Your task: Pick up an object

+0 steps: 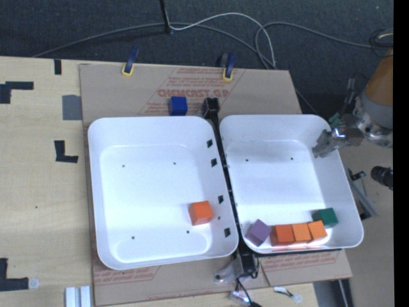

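An orange cube (200, 212) lies in the left bin (115, 147), near its front right corner. In the right bin (268, 128), along the front wall, sit a purple block (258, 232), two orange blocks (282, 234) (301, 233) side by side, a lighter orange block (317, 230) and a green block (326, 217). My gripper (323, 144) hangs at the right bin's far right rim, well above and behind those blocks, with nothing seen in it.
A blue block (178, 105) rests on the cardboard sheet behind the left bin, beside a black clip (210, 107). Black clips run down the seam between the bins. Cables cross the dark floor at the back.
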{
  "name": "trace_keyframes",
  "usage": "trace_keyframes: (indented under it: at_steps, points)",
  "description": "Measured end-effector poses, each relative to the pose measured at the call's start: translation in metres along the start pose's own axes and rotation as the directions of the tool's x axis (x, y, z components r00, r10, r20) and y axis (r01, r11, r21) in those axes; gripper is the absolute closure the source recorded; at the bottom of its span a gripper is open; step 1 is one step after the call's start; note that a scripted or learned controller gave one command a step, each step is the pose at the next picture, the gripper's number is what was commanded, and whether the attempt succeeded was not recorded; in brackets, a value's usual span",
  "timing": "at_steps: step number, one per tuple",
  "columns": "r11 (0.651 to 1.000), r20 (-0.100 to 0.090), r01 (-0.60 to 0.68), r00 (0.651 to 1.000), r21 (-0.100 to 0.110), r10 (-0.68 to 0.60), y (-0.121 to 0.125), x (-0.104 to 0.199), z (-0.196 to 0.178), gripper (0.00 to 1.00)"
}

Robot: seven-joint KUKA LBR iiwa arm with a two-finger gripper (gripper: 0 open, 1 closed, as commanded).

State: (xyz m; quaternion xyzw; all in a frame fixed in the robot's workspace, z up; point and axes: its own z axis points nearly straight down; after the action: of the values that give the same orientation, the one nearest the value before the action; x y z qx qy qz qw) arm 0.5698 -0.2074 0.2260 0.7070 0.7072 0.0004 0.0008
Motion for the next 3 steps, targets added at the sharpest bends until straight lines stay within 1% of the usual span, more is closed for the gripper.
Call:
trace_keyframes:
  at_steps: [1,2,3]
  points:
    - [1.000,-0.002,0.003,1.000,0.003,-0.003,-0.015,0.053,0.010,1.00]
    - [1.000,-0.001,0.003,1.000,0.003,-0.003,-0.028,0.098,0.016,1.00]
    - [1.000,-0.001,0.004,1.000,0.001,-0.004,-0.034,0.144,0.006,1.00]
